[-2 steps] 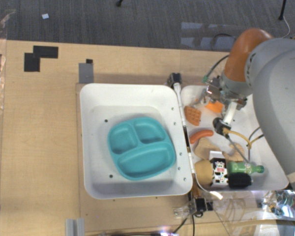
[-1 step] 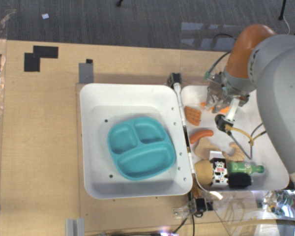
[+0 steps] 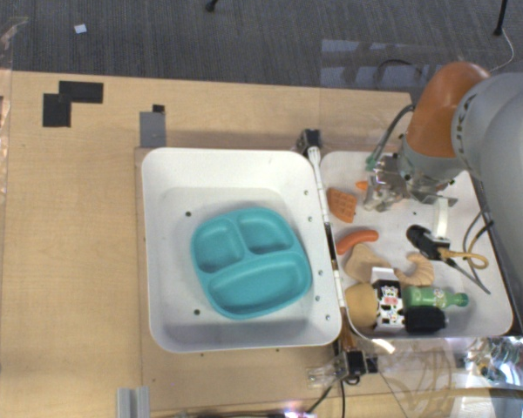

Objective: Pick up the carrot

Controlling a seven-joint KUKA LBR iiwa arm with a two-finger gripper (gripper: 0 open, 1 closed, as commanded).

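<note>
End effector (image 3: 380,188) beside carrot (image 3: 362,185); carton (image 3: 387,303) print unreadable.

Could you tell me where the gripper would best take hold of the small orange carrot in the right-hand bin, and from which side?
Probably across the middle of the small orange carrot, coming straight down from above. It lies flat on the floor of the right-hand white bin, just left of the gripper. The waffle-textured orange piece sits close below it, so closing across its short width would likely avoid that neighbour.

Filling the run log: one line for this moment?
gripper: low in right bin | carrot: beside it, not visibly held | teal tray: left bin
</note>
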